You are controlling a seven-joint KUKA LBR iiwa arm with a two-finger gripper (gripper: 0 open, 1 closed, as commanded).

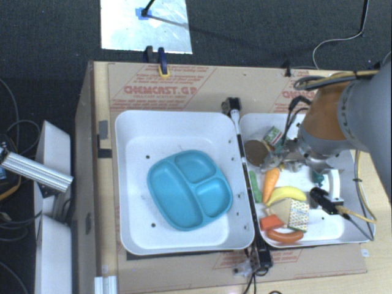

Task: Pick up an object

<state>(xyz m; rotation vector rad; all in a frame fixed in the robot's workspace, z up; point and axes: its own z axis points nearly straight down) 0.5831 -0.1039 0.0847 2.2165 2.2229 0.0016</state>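
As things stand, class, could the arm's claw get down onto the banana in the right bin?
Probably yes. The banana lies uncovered on top of the pile, just beside the arm, though the carrot and a patterned block crowd it.

2 shallow white bins sit side by side on a brown board printed with red lettering (pixel 160 90). The left bin (pixel 131 133) holds a blue divided plate (pixel 188 188) with 3 compartments. A blue clamp (pixel 162 59) grips the board's far edge, below a shiny metal sheet (pixel 146 17) on dark carpet.
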